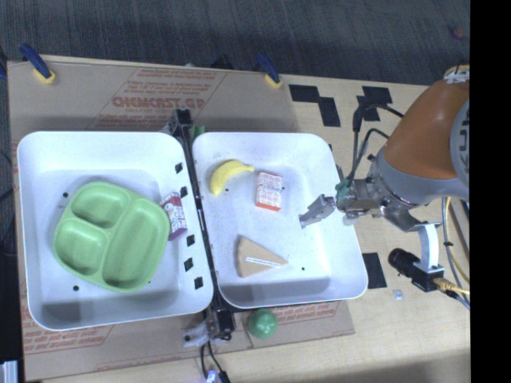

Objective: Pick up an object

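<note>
Hovering at the right bin's [342, 255] right wall, my gripper [317, 211] sits over bare floor with room toward the centre; nothing shows between its fingers, and I cannot tell how far they stand apart. Right bin count: one banana [227, 174] near the left wall, one orange box [269, 191] just beside it, one wedge [257, 258] toward the front, all apart from my gripper. Left bin [32, 214] count: one green tray [112, 234], one packet [175, 213] touching its right edge; one green ball [261, 323] lies outside, at the front.

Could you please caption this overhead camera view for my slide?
Gripper poised over right bin holding banana, orange box, wedge.
</note>
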`<state>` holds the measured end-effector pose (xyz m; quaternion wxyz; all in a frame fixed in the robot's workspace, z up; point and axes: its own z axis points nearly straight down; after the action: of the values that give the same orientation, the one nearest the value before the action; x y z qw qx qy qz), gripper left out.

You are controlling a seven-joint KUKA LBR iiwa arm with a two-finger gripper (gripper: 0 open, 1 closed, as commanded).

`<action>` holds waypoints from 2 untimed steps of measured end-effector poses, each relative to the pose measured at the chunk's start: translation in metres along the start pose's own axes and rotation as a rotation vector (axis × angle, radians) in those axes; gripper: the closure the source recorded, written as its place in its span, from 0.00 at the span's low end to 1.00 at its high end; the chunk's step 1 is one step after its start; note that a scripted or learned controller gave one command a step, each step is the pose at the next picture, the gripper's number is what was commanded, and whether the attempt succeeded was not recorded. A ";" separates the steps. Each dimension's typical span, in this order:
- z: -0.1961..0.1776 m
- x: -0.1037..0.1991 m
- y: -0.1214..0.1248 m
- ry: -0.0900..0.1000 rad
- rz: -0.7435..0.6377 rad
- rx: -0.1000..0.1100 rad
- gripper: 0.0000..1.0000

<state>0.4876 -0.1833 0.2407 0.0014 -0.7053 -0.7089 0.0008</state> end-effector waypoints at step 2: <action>-0.080 0.007 -0.011 -0.002 -0.001 -0.003 0.00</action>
<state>0.4767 -0.1763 0.3207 -0.0006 -0.7050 -0.7092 0.0004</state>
